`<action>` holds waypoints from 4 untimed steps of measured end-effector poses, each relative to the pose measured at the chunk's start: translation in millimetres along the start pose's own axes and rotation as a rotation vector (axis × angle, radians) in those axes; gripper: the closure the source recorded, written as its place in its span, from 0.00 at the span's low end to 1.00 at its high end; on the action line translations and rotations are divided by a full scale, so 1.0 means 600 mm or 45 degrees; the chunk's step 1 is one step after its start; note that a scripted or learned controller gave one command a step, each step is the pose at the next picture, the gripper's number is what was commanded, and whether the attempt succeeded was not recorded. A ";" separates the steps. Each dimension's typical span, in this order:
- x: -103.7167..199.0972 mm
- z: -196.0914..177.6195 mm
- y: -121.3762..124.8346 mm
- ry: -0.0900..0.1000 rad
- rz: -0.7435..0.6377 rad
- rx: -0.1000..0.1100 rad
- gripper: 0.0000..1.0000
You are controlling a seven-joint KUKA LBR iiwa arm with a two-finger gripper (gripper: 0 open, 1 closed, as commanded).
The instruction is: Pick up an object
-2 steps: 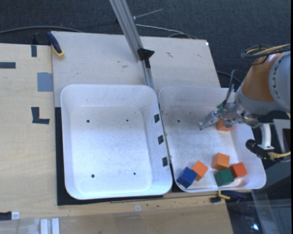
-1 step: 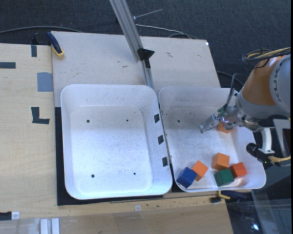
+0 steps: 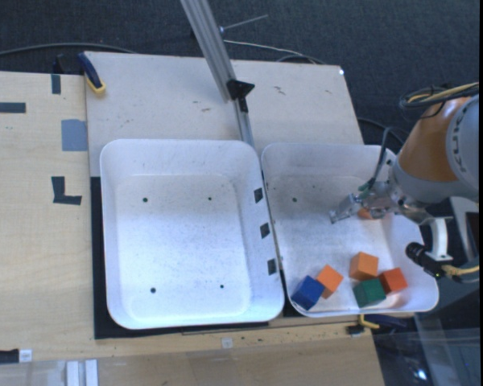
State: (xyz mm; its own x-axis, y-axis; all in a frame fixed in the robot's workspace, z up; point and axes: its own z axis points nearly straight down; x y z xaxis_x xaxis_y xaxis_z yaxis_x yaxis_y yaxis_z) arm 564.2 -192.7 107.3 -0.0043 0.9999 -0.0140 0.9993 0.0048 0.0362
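Camera view. The counter [image 3: 32,215] carries two shallow white bins side by side. The left bin [image 3: 113,167] shows bare speckled floor. The right bin [image 3: 306,155] holds five blocks gathered at its near edge: a blue block [image 3: 307,292] touching an orange block [image 3: 330,279], and, just to their right, a second orange block [image 3: 365,264], a green block [image 3: 369,292] and a red-orange block [image 3: 394,281] packed close together.

The arm [image 3: 435,155] reaches in from the right, its orange band above the wrist. The gripper [image 3: 356,207] sits over the middle of the right bin, toward its right wall, well apart from the blocks, which lie nearer the camera. Whether the jaws are apart or together cannot be told; the tool is small and blurred. No block is visible at the tool.

Assessment: the task appears to be at the approach step, with nothing yet lifted. Any of the five blocks would serve. The next move calls for travel toward the near edge of the right bin, then a descent over one block. The blue and orange pair offers more clearance than the tight trio beside the wall. Risk: crowding may let the tool nudge neighbours rather than seat on one block.
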 end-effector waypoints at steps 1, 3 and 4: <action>-0.001 0.024 -0.061 0.018 0.006 0.052 0.00; 0.045 0.019 -0.137 0.016 0.003 0.046 0.00; 0.044 0.004 -0.137 0.019 0.004 0.048 1.00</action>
State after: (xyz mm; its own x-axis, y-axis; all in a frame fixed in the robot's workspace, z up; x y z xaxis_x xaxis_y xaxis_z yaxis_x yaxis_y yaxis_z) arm 482.2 -166.6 101.5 -0.0018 1.0000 0.0007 1.0000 0.0018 -0.0013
